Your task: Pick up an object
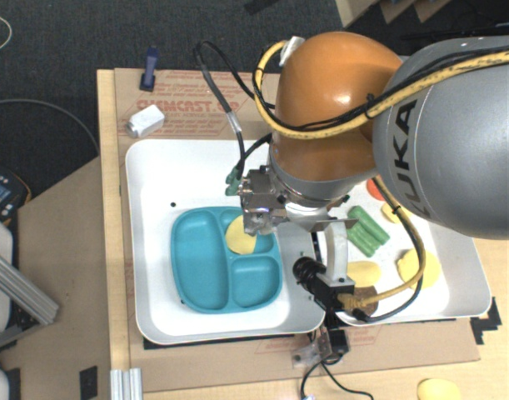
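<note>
- At the far left of the frame, dark floor and a metal rail [21, 294] lay outside the bench [112, 248], whose wooden edge ran down just left of the bins.
- In the upper left of the bench, a small white block [146, 121] and a blue clip [149, 67] sat on a brown board [187, 98], well apart from the bins.
- The left bin [146, 223] held a blue divided tray [217, 261] in its lower middle; bare white floor remained along the bin's left wall and across its upper left part.
- A round pale yellow object [239, 238] lay on the tray's upper right part, at the divider.
- The gripper [258, 215] hung directly over that yellow object, at the tray's upper right edge; whether the fingers touched or enclosed it could not be told from this slant, nor how far apart they stood.
- The arm's orange band [333, 73] and grey body [454, 132] covered the upper centre and right of the frame, hiding the wall between the bins and most of the right bin.
- In the right bin [462, 302], a green ridged piece [366, 232], a yellow piece [362, 272], another yellow item [416, 265] and a sliver of something orange-red [376, 188] crowded together, with little open floor seen.
- A yellow thing [437, 388] lay at the bottom edge, outside the bins.
</note>
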`<state>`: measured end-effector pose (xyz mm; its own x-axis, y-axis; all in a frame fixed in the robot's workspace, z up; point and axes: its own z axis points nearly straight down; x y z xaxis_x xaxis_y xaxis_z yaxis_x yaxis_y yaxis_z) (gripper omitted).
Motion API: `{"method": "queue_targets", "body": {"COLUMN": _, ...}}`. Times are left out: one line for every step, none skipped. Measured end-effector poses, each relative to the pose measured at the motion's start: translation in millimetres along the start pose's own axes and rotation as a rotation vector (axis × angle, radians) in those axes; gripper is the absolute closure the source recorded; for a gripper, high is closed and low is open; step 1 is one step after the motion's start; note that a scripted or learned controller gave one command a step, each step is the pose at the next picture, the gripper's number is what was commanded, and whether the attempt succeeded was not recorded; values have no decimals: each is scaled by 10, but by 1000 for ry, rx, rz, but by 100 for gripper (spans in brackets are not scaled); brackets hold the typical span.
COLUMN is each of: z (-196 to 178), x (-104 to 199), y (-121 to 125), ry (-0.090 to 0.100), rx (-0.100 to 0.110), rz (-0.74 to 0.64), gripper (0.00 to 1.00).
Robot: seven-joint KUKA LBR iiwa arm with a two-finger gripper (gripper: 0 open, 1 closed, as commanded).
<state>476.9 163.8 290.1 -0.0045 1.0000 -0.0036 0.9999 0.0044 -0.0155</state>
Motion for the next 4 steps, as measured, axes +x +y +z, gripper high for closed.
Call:
{"method": "queue_targets", "body": {"z": -1300, "x": -242, "y": 14, "ry": 8, "rx": -30, "rz": 5, "gripper": 100}}
{"method": "queue_targets", "body": {"z": -1331, "x": -224, "y": 7, "ry": 5, "rx": -19, "rz": 3, "gripper": 100}}
{"method": "queue_targets", "body": {"z": -1433, "x": -218, "y": 11, "ry": 5, "rx": -22, "rz": 2, "gripper": 100}}
{"method": "queue_targets", "body": {"z": -1535, "x": -212, "y": 14, "ry": 5, "rx": -24, "rz": 0, "gripper": 100}}
